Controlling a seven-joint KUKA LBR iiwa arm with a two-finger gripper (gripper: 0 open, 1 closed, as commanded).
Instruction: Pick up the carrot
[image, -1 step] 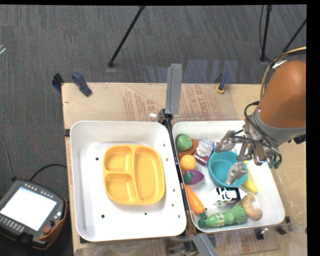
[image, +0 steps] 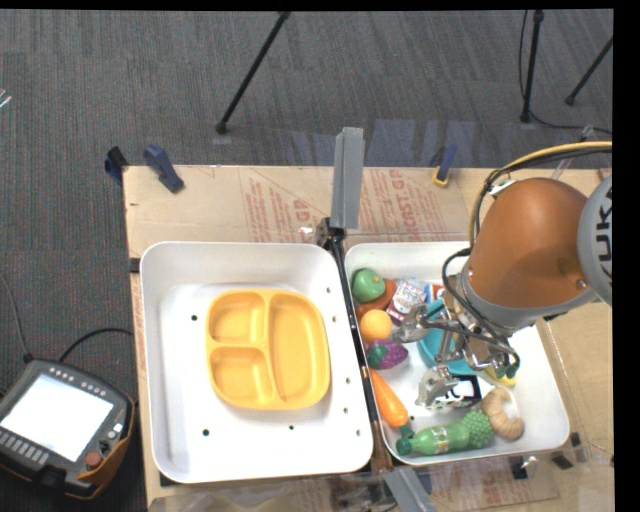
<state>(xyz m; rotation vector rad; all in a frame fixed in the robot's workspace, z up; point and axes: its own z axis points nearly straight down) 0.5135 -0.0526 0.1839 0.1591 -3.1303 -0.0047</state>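
The carrot (image: 389, 398) is orange and lies along the left wall of the right bin (image: 553, 400), near its front. My gripper (image: 438, 386) hangs low over the middle of that bin, a short way to the right of the carrot and apart from it. The orange wrist band (image: 527, 248) and grey arm cover the bin's back right part. Nothing shows between the fingers.
The right bin also holds a green toy (image: 367, 285), an orange ball (image: 375, 324), a purple eggplant (image: 388, 354), a green corn cob (image: 448, 436), a tan piece (image: 503, 413) and a teal item (image: 436, 346). A yellow divided plate (image: 268, 348) sits in the left bin (image: 170, 400).
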